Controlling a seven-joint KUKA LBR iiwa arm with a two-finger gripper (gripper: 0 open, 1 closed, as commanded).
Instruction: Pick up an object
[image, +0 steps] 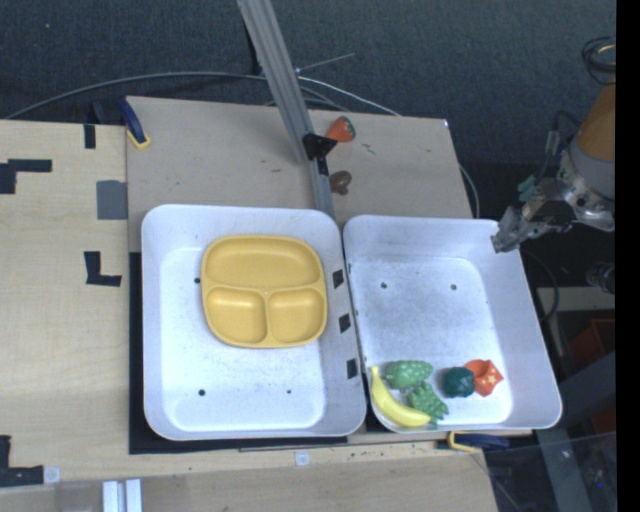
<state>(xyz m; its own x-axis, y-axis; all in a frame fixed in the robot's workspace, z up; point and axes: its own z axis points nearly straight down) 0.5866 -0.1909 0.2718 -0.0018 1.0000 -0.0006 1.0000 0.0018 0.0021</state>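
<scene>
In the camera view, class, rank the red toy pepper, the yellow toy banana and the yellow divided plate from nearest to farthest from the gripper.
1. Red toy pepper, right bin's near right corner, closest to the gripper.
2. Yellow toy banana, right bin's near left corner.
3. Yellow divided plate, left bin, farthest.

No legible text or markings.

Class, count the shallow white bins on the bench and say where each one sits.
2. The left bin sits on the bench's left half and holds a yellow divided plate. The right bin sits touching it on the right, with small toy foods in its near corner.
</scene>
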